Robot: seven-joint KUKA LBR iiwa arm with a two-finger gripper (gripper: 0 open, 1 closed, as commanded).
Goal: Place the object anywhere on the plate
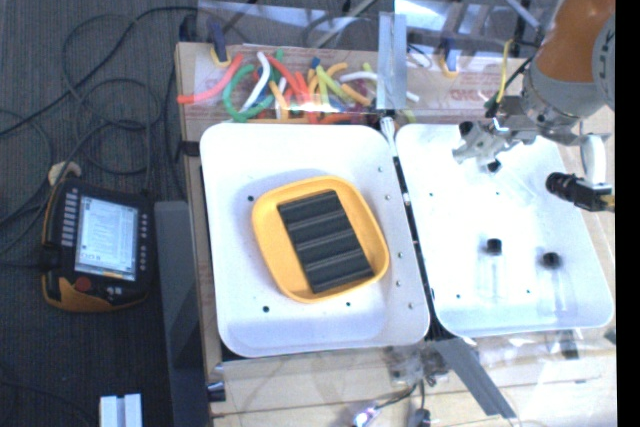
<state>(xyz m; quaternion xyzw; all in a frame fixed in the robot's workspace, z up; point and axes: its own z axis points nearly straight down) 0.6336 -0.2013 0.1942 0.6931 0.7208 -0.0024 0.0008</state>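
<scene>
I am hanging my jaws (487,147) over the far part of the right bin (520,315); whether they are open or closed I cannot tell. The dark ridged block (322,240) is lying on the yellow plate (268,240) in the left bin (230,315), well apart from me. Coloured cables (275,87) are lying beyond the bins.

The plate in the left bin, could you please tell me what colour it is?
Yellow: the plate shows clearly in the camera view.

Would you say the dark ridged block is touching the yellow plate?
Touching: the camera view shows the dark ridged block lying flat on the yellow plate, inside its rim.
</scene>
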